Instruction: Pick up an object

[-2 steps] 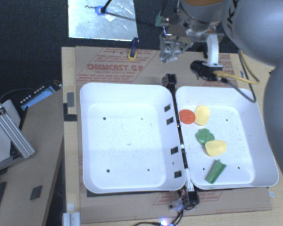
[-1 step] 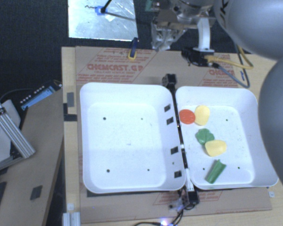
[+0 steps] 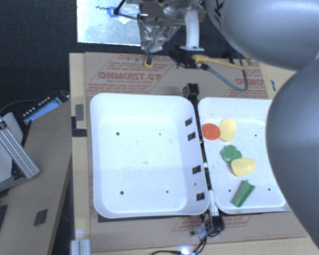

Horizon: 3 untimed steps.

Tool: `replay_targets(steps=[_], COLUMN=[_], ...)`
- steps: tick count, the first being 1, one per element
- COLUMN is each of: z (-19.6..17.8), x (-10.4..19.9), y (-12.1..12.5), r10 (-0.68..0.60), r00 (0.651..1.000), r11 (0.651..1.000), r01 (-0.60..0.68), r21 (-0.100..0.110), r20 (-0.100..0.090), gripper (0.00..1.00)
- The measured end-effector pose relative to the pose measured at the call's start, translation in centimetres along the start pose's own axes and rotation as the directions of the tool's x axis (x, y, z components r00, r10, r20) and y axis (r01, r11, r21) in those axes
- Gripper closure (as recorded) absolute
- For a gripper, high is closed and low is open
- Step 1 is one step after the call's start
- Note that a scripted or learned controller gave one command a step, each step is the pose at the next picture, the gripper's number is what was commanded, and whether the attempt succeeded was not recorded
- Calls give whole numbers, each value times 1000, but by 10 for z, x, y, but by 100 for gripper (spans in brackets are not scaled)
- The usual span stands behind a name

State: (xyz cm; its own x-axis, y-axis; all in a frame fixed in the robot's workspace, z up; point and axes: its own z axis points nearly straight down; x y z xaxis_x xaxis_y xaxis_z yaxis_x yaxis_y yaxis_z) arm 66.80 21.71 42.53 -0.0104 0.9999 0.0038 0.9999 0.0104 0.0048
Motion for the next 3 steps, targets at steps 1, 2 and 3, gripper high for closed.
replay_targets(steps=[1, 2, 3], z=[25, -13, 23], x=[-62, 4, -78], y=[0, -6, 0], r10=[14, 1, 16], r00=[1000, 1000, 1000], r11=[1000, 1000, 1000], r01=[-14, -1, -16], r21=[5, -1, 6], r20=[5, 0, 7], gripper=[100, 100, 100])
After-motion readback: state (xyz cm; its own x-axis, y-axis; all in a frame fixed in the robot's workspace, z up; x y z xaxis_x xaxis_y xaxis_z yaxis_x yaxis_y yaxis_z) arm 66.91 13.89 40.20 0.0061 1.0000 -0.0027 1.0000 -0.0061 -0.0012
